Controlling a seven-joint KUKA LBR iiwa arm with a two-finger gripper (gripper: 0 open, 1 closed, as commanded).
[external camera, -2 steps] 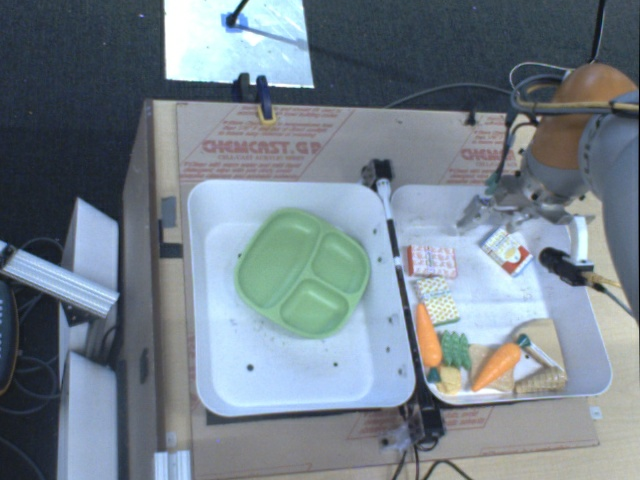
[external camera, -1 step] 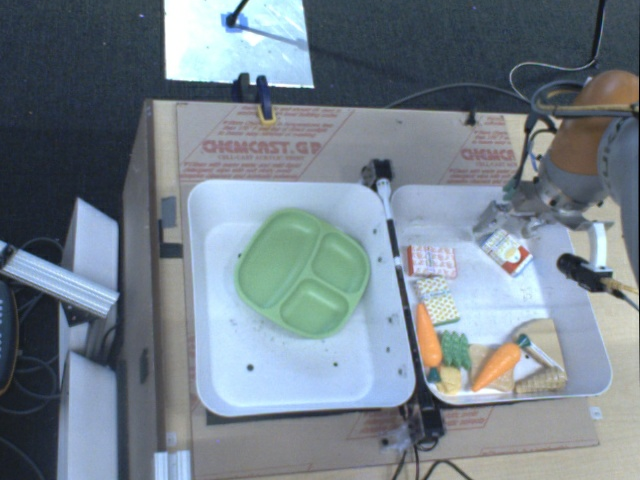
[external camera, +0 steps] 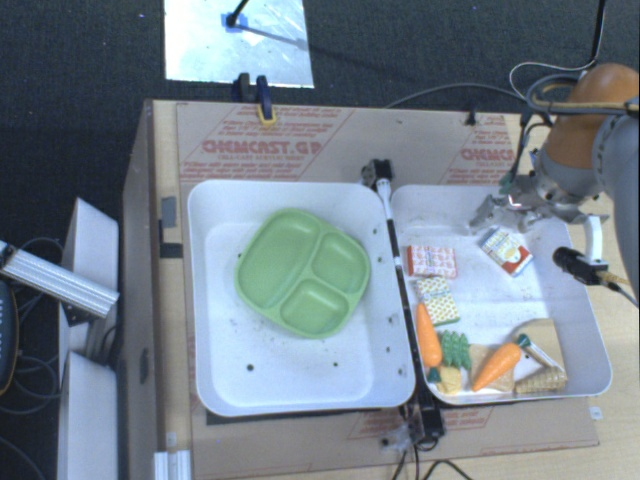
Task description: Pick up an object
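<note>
My gripper (external camera: 508, 216) hangs over the far right part of the right bin (external camera: 575, 308), just above a small white packet with a red and orange end (external camera: 507, 251). The packet lies on the bin floor, directly in front of the gripper. Further left in the same bin are a red-and-white patterned packet (external camera: 432, 261) and a yellow-green patterned packet (external camera: 440, 303). At the bin's near end lie two toy carrots (external camera: 428, 335) (external camera: 497, 365), a green leafy toy (external camera: 456, 349) and a tan wedge (external camera: 541, 376).
The left bin (external camera: 215, 348) holds a green divided plate (external camera: 303, 271). A raised divider (external camera: 397, 268) separates the bins. The arm's orange band (external camera: 590, 103) and cables stand over the right bin's far corner. A black part (external camera: 575, 263) sticks out near the right wall.
</note>
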